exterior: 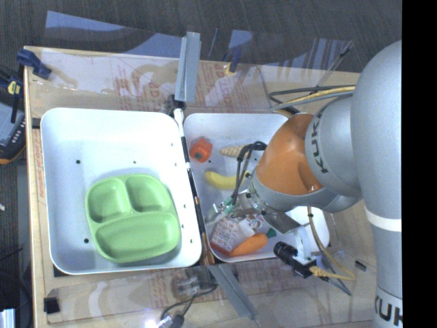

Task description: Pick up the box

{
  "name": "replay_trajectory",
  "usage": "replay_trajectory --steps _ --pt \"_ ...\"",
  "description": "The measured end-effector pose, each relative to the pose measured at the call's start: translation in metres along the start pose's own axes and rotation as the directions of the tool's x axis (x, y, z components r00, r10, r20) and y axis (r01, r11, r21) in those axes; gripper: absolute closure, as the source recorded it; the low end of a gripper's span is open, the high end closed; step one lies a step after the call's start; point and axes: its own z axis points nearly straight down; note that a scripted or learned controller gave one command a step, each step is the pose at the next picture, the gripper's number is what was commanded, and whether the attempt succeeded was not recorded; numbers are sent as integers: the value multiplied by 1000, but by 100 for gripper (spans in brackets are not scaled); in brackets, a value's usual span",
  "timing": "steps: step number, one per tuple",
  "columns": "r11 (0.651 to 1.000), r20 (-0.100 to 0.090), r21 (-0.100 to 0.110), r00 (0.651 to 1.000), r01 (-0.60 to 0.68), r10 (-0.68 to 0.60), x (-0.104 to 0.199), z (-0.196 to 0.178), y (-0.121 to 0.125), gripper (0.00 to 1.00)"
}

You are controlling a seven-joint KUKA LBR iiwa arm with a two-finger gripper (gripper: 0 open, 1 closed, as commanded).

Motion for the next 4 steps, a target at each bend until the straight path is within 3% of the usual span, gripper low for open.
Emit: replay_trajectory --steps 1,2,3,4 --pt "1000 0 2 1000 6 -6 0 -9 1 100" --pt "1000 0 2 1000 7 -7 0 -9 1 0" --pt "998 11 -9 998 57 -57 -2 18 -1 0" --pt "998 -1 -4 998 68 -68 3 9 0 100"
